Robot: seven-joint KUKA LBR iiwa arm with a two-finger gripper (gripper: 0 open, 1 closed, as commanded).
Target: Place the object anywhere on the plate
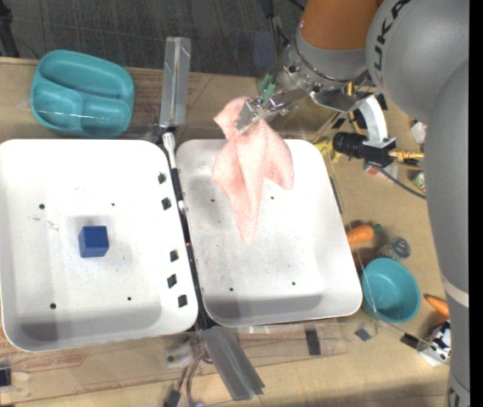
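From the overhead camera, my gripper (254, 113) hangs over the far edge of the right bin (326, 291), at about twelve o'clock of that bin, and its fingers are pinched on the top corner of a pink cloth (254, 176). The cloth dangles from them in loose folds, its lower tip pointing toward six o'clock over the bin's middle; I cannot tell whether that tip touches the floor or hangs just above it. My grey arm and its orange band cover the picture's upper right and are cut off by the top edge, so much of my wrist is hard to read. In the left bin (21, 168) a small blue cube (94, 241) sits near the centre, well apart from the cloth. A teal sectioned plate (82, 91) lies outside the bins at eleven o'clock of the left one. At four o'clock of the right bin stands a teal bowl (390, 288), with something orange (359, 235) beside it, partly hidden.
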